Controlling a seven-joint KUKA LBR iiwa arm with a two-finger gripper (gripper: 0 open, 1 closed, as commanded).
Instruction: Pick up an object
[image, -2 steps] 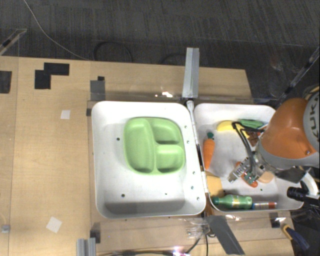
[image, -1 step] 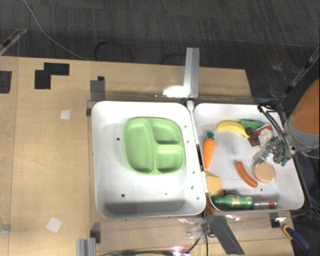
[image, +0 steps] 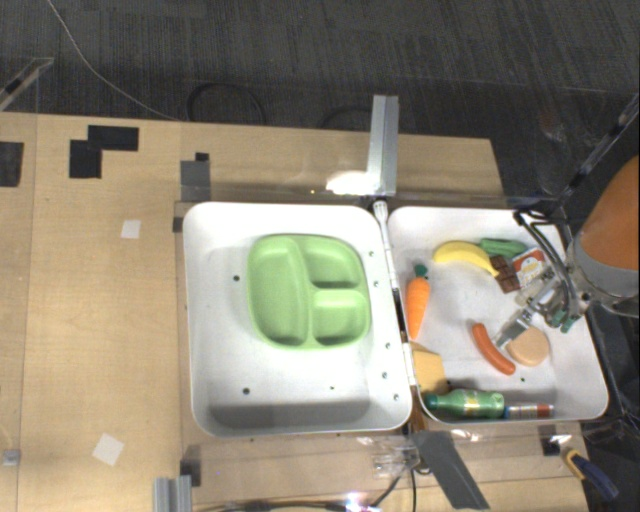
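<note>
Rightward, one banana (image: 464, 256), one carrot (image: 416, 305), one sausage (image: 492, 348) (pincer (image: 522, 325) spread, holding nothing).

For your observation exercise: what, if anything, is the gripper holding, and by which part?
It cannot be told. The gripper sits low in the right bin, between the sausage and the tan round piece.

- Grey KUKA arm with an orange band above the wrist (image: 612, 235): enters from the right edge of the view, its bulk over the right rim of the right-hand white bin (image: 598, 372).
- Two-finger metal gripper (image: 520, 328): extends down and to the left from the wrist, low inside that bin, nearer its right wall than its centre.
- Dark cables run along the wrist.
</note>
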